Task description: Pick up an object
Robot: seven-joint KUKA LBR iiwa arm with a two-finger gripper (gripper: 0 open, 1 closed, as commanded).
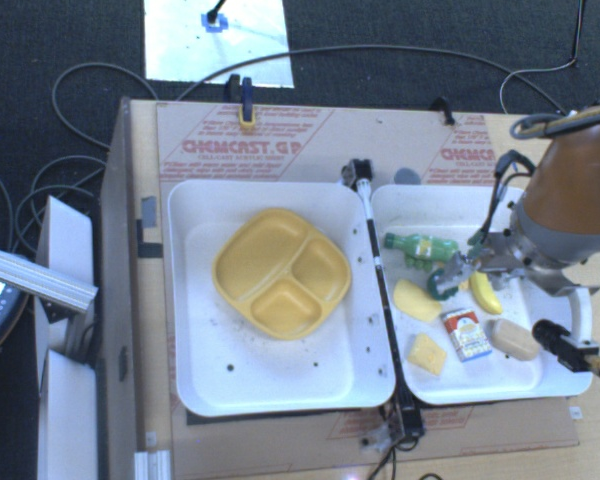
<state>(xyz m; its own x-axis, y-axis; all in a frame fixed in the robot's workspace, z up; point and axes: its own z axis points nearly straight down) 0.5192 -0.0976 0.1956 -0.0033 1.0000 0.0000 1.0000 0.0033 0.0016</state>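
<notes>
From the fixed camera above the worktop (280,133), my arm reaches in from the right, and my end effector (458,271) sits low in the right bin (500,393), amid a tight cluster of small items. Whether it is spread or pressed together I cannot tell; nothing is plainly pinched in it.

Closest to it are a green bottle (421,246) lying on its side just to the far left, a yellow banana-shaped piece (485,293) just to the right, and a pale yellow lump (416,301) on the near left. Nearer the camera lie a red-and-white carton (467,333), a yellow wedge (427,353) and a beige block (514,339). The left bin (195,368) carries a yellow sectioned plate (282,271).

The risk, as I judge it: the crowding could make me nudge neighbours instead of closing on one, and the bottle, smooth and round, could roll away or slip out.
</notes>
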